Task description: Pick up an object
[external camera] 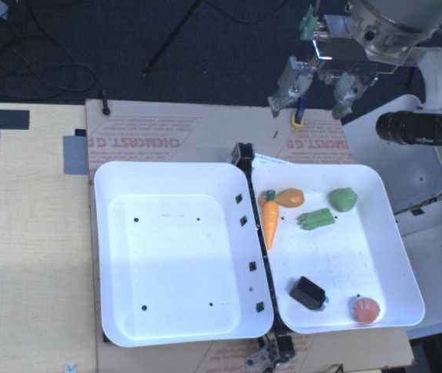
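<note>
Hanging above the far edge of the bench (34, 231), the end effector (318, 92) sits beyond the far rim of the right bin (395, 231), over the cardboard sheet (166, 134) with red mirrored lettering. Its two fingers (289, 92) are spread apart and nothing lies between them. A small blue-and-yellow piece hangs just beneath the left finger. The grey arm (395, 14) enters from the far right. The right bin carries six objects, all lying on its floor and untouched by the end effector. An orange carrot (269, 222) with a green top lies along the bin's left wall, pointing toward the near side. An orange-brown rounded piece (289, 198) lies just beside the carrot's top, on its right. A green elongated item (316, 219) rests near the middle of the far half, and a rounder green item (343, 199) lies to its right, nearer the far right corner. A black block (308, 293) sits tilted in the near half. A pinkish-red round item (366, 310) lies in the near right corner, close to the black block but apart from it. The left bin (104, 247) adjoins the right bin along a black central divider (255, 239). Dark patches mark the pale bench surface at the far left.
</note>
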`<state>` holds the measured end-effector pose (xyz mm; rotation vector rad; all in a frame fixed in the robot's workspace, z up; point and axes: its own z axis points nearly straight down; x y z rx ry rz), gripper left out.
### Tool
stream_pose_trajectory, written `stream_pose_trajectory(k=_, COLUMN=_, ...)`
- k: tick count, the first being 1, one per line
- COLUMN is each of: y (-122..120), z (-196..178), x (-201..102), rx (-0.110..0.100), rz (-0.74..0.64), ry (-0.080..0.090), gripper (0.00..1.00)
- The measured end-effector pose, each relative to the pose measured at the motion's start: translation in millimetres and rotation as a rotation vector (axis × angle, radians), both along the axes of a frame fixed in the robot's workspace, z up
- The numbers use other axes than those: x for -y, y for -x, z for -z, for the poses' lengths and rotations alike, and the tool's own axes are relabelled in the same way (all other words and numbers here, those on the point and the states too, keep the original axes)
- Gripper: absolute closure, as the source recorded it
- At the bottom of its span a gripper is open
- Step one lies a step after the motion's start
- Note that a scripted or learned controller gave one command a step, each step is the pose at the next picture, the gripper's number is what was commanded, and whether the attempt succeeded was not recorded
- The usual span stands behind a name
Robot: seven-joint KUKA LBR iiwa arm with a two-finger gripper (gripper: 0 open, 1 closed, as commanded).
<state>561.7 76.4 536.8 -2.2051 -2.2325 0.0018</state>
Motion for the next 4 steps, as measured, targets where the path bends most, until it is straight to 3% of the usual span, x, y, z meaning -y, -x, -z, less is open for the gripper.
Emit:
stream_pose_trajectory(k=1, y=-63.0, z=0.9, x=-110.4, rx=0.002, rz=0.003, ry=0.001, gripper=0.00)
stream_pose_trajectory(k=2, y=-26.0, z=-0.1, x=-165.7, rx=-0.003, rz=0.008, ry=0.003, gripper=0.00)
stream_pose_trajectory(k=3, y=21.2, z=-0.2, x=-166.7, rx=-0.004, rz=0.010, ry=0.004, gripper=0.00)
stream_pose_trajectory(k=4, y=20.1, z=-9.8, x=-168.6, rx=-0.005, rz=0.005, ry=0.006, gripper=1.00)
